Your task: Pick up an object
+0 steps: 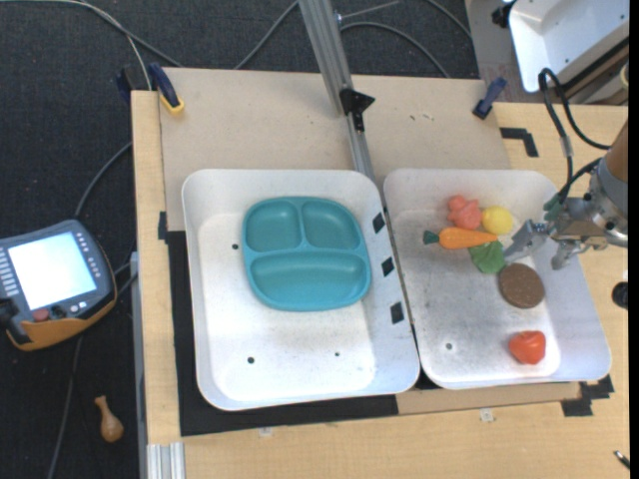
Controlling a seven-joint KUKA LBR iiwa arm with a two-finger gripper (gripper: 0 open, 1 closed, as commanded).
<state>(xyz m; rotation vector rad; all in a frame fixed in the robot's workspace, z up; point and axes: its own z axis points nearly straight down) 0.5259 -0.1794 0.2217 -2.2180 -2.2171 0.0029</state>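
Six toys share the right bin (589, 352): nearest, a red tomato (527, 346), then the brown cookie (521, 287). My hand (544, 244), fingers spread and holding nothing, hovers just beyond the cookie; I should descend squarely, avoiding the green piece (488, 256) beside it.

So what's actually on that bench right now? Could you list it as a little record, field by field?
left bin: holds a teal divided plate
right bin: holds toy food
cluster near far side: pink piece, yellow piece, orange carrot, green piece
middle: brown round disc
near side: red tomato-like piece
gripper: above the right bin's right part, beside the disc, holding nothing visible
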